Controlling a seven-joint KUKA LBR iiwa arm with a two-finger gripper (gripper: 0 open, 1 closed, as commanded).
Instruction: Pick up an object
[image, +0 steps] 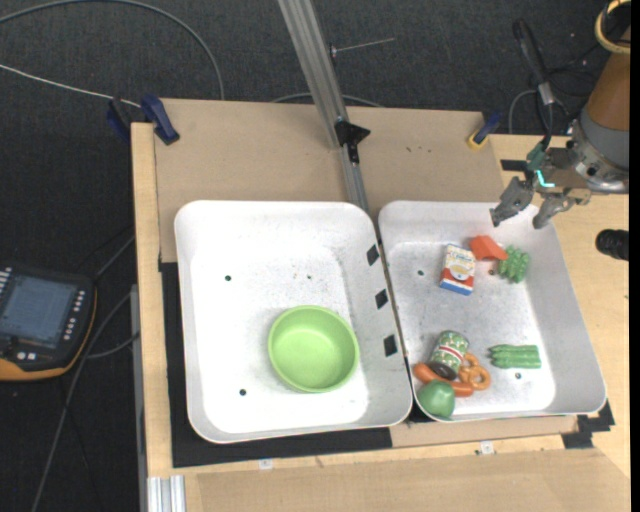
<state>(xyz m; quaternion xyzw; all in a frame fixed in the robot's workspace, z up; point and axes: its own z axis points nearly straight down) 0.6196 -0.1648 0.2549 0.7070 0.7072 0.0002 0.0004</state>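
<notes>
Camera view: gripper (527, 208) spread wide, holding nothing, above right bin (560, 300) far rim. Nearest targets orange piece (487, 247) and green toy (515, 264), touching. Risk: nudging both, closing on neither.

blue clamps (160, 118), teach pendant (40, 320) far left, cables (120, 30)
</notes>
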